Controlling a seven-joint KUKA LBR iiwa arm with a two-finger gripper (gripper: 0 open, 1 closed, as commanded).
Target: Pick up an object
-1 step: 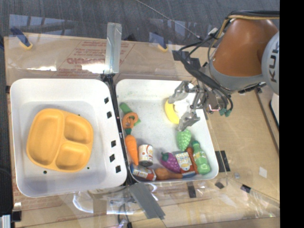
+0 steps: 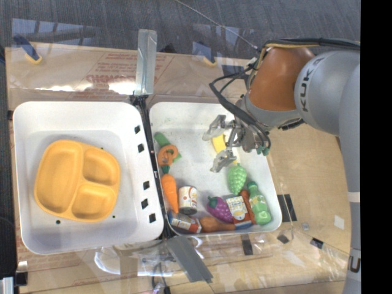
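Pincer (image 2: 219,146) hangs right of centre over the right bin (image 2: 184,112), metal fingers spread wide, a yellow block (image 2: 218,143) between them though no grip shows. Below it sits a bumpy green fruit (image 2: 237,177), near purple grapes (image 2: 219,208). At left, a smooth yellow compartment tray (image 2: 76,180) lies in the left bin (image 2: 37,112).

Count of items on bench, by kind.
Two white bins: left bin (image 2: 24,182), right bin (image 2: 184,112). One yellow divided plate (image 2: 76,179) in left bin. Right bin: one carrot (image 2: 169,192), one small can (image 2: 188,199), one purple grape bunch (image 2: 219,208), one green bottle (image 2: 260,208), one green bumpy fruit (image 2: 237,178), one yellow piece (image 2: 218,143). Remaining items at lower edge too crowded to count.
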